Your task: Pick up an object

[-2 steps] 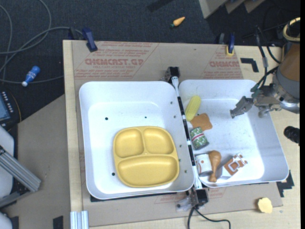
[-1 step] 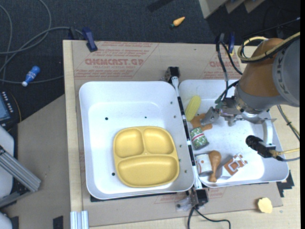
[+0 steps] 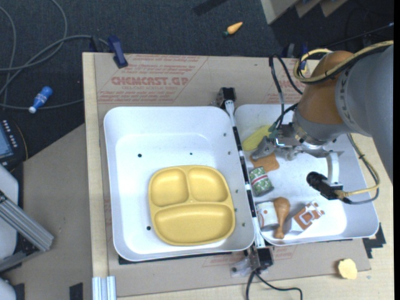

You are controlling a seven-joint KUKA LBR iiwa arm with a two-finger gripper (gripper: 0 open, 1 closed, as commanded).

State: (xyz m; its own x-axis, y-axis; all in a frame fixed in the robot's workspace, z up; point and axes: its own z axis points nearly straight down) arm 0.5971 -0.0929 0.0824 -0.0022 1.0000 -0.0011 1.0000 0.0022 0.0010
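- Clutter is the main risk: the objects in the right bin (image 3: 356,227) lie close together along its left wall, so a descent aimed at one could nudge or pinch a neighbour instead.
- Objects there: a yellow banana-like piece (image 3: 254,139) near the top, an orange-brown piece (image 3: 267,163) just below it, a small green-labelled can (image 3: 260,180), a white carton (image 3: 267,214), a brown drumstick-shaped toy (image 3: 281,214) and a small red-and-white box (image 3: 309,216) toward the near edge.
- Several of them sit tight against the divider between the bins, and I would judge that a finger could strike the bin wall before closing round anything.
- Round things like the can may roll or squirt out under a closing grip.
- The gripper (image 3: 279,144) hangs low over the upper left part of the right bin, just beside the yellow piece and above the orange-brown one; I cannot tell from here whether it is released or clenched, and I see nothing held in it.
- The arm comes in from the right, its orange band (image 3: 322,102) bulking over the bin, wrist pointed down and leftward toward the divider.
- A black cable (image 3: 331,189) trails from the wrist across the bin floor and could snag.
- The left bin (image 3: 125,142) holds a yellow divided plate (image 3: 190,204), well apart from the gripper.
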